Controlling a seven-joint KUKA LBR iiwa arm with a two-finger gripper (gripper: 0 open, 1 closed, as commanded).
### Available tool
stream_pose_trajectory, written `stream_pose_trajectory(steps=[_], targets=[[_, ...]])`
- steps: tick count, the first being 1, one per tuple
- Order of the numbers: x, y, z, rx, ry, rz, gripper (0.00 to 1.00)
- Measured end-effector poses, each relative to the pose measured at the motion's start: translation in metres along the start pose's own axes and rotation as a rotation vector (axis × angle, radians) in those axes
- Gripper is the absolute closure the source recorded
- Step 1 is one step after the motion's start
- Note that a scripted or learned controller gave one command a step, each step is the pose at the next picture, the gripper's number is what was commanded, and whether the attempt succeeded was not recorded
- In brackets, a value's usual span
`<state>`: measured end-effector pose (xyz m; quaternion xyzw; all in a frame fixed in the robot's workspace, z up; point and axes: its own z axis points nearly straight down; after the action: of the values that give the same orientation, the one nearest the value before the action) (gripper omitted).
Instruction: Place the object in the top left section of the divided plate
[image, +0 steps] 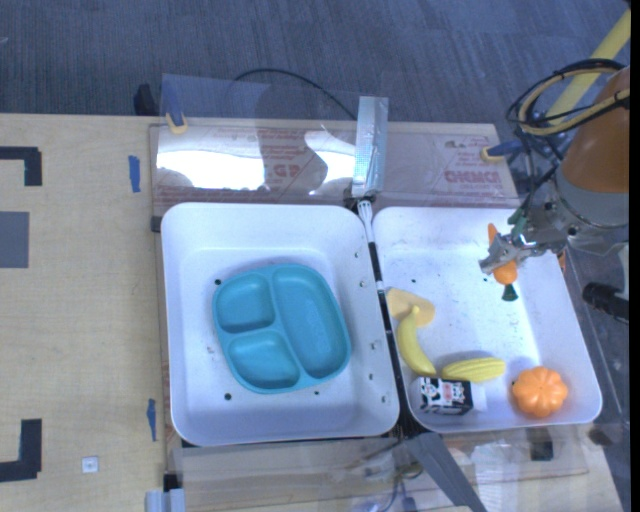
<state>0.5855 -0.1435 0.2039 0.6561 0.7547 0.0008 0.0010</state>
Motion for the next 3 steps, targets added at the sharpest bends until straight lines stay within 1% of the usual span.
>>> stream_pose_trajectory(steps=[1, 2, 3], targets=[[0.014, -0.094, 0.105, -0.002, -0.002, -0.345, 1.0], [0.055, -0.096, 0.115, -0.006, -0.007, -0.53, 1.0], [0.056, -0.097, 0.116, -0.006, -0.005, -0.53, 0.0]])
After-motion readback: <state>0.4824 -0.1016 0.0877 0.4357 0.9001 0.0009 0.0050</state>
